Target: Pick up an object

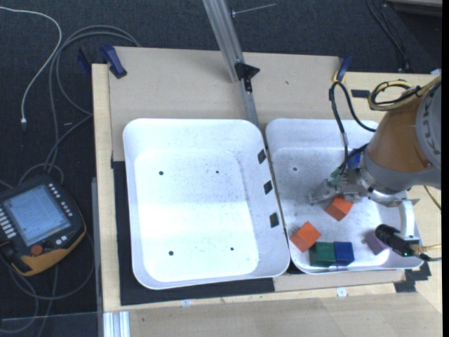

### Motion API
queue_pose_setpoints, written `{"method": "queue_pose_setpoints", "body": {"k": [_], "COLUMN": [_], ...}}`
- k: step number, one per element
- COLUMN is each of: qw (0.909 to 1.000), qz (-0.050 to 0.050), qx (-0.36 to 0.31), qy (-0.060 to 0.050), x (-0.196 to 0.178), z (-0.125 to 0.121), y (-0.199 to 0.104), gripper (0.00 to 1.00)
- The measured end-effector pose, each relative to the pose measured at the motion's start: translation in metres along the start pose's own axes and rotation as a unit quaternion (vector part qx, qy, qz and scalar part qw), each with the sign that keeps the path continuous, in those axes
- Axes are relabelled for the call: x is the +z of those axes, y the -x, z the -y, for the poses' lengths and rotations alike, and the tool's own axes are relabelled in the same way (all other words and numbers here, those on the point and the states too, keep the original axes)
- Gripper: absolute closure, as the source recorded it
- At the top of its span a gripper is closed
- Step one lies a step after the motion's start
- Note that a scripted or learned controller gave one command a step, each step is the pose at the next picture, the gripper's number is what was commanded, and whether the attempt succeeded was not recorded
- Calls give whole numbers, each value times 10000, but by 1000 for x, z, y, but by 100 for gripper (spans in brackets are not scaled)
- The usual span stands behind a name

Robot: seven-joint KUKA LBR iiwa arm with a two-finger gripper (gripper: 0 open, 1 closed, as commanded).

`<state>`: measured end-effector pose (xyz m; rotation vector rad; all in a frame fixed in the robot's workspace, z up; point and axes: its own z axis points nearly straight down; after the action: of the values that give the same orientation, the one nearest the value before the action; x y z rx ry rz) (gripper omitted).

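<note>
**benchwatcher:** While the grey arm with its orange band [401, 146] leans in from the right, the tool [335, 194] sits low inside the right shallow white plastic bin [302, 135]. Honestly can't tell how far apart the fingers are, the wrist and cables crowd that spot. A small orange-red block [339, 208] is right at the tip, touching or nearly so, but whether it's actually clamped isn't clear to me.

**gripfan22:** Same read here. What else is lying in that bin?

**benchwatcher:** Near the front wall there's a second orange cube [304, 236], tilted, just beside a dark green cube [323, 253], and a blue cube [343, 251] touching the green one. Further right a small purple block [374, 242] sits next to a black part of the arm rig.

**gripfan22:** And outside it?

**benchwatcher:** The left shallow white plastic bin [140, 142] sits alongside, both on the pale wooden tabletop [175, 83]. A slanted aluminium rail [219, 20] comes down between them, and a handheld control pendant with a grey screen [35, 220] lies on the dark floor at far left.
</note>
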<state>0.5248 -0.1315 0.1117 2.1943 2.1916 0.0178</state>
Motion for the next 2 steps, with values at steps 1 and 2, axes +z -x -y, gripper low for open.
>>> {"method": "queue_pose_setpoints", "body": {"k": [1, 2], "qw": [10000, 10000], "qz": [2, 11], "qx": [5, 15], "qy": [9, 21], "x": [-1, -1], "z": [5, 8], "y": [-25, -40], "gripper": [0, 0]}}
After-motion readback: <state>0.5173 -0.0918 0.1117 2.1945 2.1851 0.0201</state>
